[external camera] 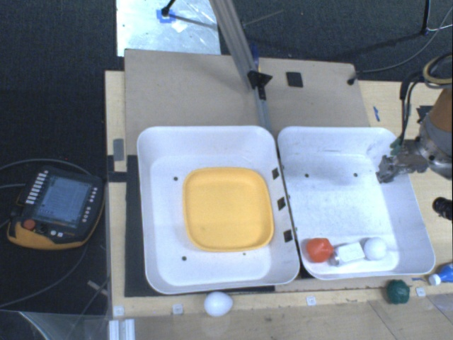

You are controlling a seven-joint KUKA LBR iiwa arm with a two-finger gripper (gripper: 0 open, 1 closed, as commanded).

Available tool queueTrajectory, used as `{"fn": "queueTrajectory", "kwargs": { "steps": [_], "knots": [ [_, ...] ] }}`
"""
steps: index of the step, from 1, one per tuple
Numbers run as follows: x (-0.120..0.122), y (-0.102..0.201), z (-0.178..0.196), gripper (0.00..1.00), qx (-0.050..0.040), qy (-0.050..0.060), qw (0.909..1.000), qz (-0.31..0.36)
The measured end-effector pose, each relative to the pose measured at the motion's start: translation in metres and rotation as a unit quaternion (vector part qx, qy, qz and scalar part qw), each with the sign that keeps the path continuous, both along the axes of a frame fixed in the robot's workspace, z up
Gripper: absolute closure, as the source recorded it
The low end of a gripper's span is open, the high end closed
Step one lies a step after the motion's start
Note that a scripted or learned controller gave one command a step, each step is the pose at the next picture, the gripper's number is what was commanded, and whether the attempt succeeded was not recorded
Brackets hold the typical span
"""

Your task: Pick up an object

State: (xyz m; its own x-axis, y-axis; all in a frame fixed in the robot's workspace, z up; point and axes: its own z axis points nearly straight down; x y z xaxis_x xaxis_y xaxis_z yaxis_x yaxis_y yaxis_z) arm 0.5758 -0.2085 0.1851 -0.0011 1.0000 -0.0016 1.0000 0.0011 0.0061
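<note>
Over the right bin's (354,183) far edge the pincer (389,168) hangs, its opening unclear; nothing lifted, red object (318,249) untouched.

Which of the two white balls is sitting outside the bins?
The white ball on the bench below the left bin; the other ball lies inside the right bin.

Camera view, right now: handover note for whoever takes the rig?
Gripper: at the right bin's right rim, nothing seen in it; whether it is open cannot be judged.
Things: red object, white block and white ball along the right bin's near wall. Yellow plate in the left bin.
Off the bins: white egg, green ball on the bench.
Done: nothing picked.
Left: descend, grasp, lift.
</note>
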Motion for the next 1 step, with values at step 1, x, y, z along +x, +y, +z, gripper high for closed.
{"fn": "queueTrajectory", "kwargs": {
  "steps": [1],
  "knots": [
    [-0.0002, 0.0081, 0.0585, 1.00, 0.0002, 0.001, 1.0000, 0.000]
  ]
}}
